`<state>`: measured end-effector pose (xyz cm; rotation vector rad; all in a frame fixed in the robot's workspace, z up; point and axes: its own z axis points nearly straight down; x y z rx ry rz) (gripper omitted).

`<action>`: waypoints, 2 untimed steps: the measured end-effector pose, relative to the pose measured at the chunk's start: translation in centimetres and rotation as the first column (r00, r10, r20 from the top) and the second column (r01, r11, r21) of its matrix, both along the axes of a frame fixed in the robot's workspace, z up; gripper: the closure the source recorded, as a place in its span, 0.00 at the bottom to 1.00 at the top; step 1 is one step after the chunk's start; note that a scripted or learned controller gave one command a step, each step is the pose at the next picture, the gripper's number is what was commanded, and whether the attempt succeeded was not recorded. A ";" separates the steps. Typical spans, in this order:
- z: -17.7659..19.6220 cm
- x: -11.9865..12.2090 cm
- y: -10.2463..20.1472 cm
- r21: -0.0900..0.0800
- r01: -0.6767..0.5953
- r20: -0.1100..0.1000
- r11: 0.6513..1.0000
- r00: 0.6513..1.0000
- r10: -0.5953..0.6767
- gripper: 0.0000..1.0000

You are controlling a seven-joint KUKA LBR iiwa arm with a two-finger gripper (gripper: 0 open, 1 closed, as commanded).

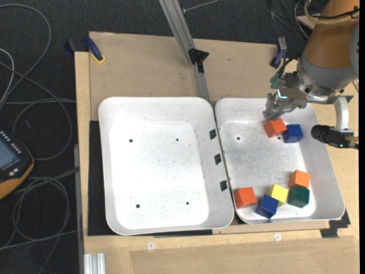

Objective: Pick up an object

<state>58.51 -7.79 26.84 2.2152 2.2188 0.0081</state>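
The orange cube (275, 127) lay in the right bin (251, 153), close to that bin's far wall, turned so its corners pointed along the bin's sides rather than its faces. Being a cube it had no long axis to speak of. It looked like a small matte block, plain orange, with sharp edges and a top face lit a shade brighter than its sides.

The gripper (277, 111) hung right over the cube, its dark metal fingers reaching down to the block's upper edge. Whether the fingers were spread or closed, or had any grip on the cube, could not be told from this angle.

A blue cube (293, 133) sat just beside the orange cube, on the side toward the arm. Well apart from the orange cube, along the right bin's near wall, sat five more blocks: another orange one (246, 197), a blue one (266, 205), a yellow one (279, 192), a green one (298, 196) and an orange one (299, 179) touching it.

Both bins were shallow white trays with rounded corners and faintly speckled floors; the left bin (114, 153) lay farther from the cube.
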 end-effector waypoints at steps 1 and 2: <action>-0.2 0.7 5.5 0.002 -0.005 -0.006 1.000 1.000 0.005 1.00; -0.7 2.8 11.5 0.003 -0.006 -0.006 1.000 1.000 0.006 1.00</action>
